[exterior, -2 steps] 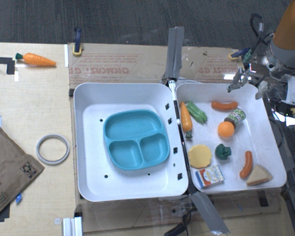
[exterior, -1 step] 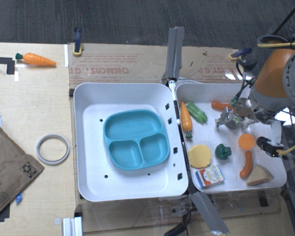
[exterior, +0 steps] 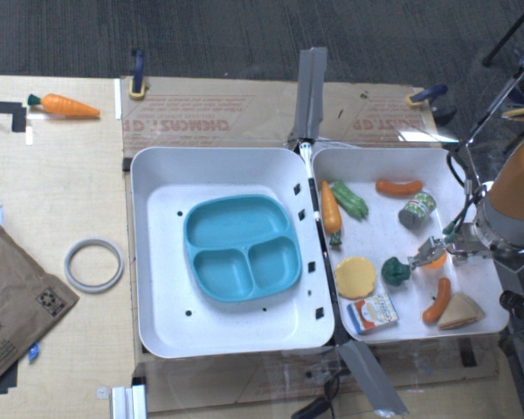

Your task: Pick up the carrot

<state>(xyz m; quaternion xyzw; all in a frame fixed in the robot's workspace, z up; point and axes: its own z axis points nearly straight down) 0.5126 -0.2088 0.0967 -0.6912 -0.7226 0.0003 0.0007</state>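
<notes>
- Carrot [exterior: 330, 209] lying loose at the left edge of the right bin [exterior: 380, 157], lengthwise along the wall shared with the left bin [exterior: 148, 260], green top toward the near end.
- Just beside a green pepper-like vegetable [exterior: 351, 201] on its right; possibly touching at the far end, not clear enough to say.
- Gripper [exterior: 428, 253] low over the right half of the same bin, well apart from the carrot, with the yellow disc [exterior: 356, 276] and dark green piece [exterior: 396, 271] between them.
- Fingers [exterior: 422, 255] pointed toward the dark green piece, with a small orange thing [exterior: 435, 262] just beneath or beside them; open or closed, impossible to tell at that size, and nothing plainly seen between them.
- A second carrot [exterior: 63, 106] out on the bench [exterior: 52, 182] at far left, outside both bins, well beyond the arm.
- Elsewhere in the right bin: a sausage [exterior: 399, 186], a tin can [exterior: 417, 209], another sausage [exterior: 437, 300], a bread wedge [exterior: 459, 311], a small carton [exterior: 371, 312].
- Blue divided tray [exterior: 242, 247] alone in the left bin.
- Judged progress: none visible. Carrot not grasped, not lifted, not even approached.
- Left to do, by that reading: move leftward across the bin, come down over the carrot, close on it, raise it.
</notes>
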